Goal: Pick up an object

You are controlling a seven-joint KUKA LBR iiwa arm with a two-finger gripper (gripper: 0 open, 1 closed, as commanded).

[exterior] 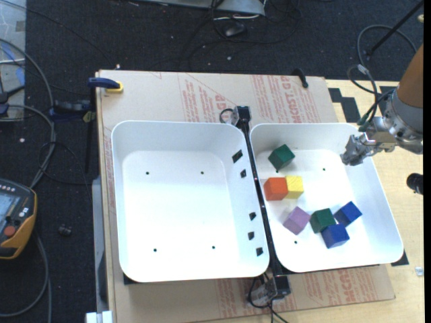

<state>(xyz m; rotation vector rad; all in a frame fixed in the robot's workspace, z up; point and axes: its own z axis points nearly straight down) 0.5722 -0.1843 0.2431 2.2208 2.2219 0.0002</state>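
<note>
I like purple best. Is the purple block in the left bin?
No, the purple block lies in the right bin, beside a green block.

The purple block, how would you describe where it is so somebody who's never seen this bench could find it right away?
Look in the right-hand bin. The purple block lies below the touching orange block and yellow block, just left of a green block. It is the one purple piece there.
</note>
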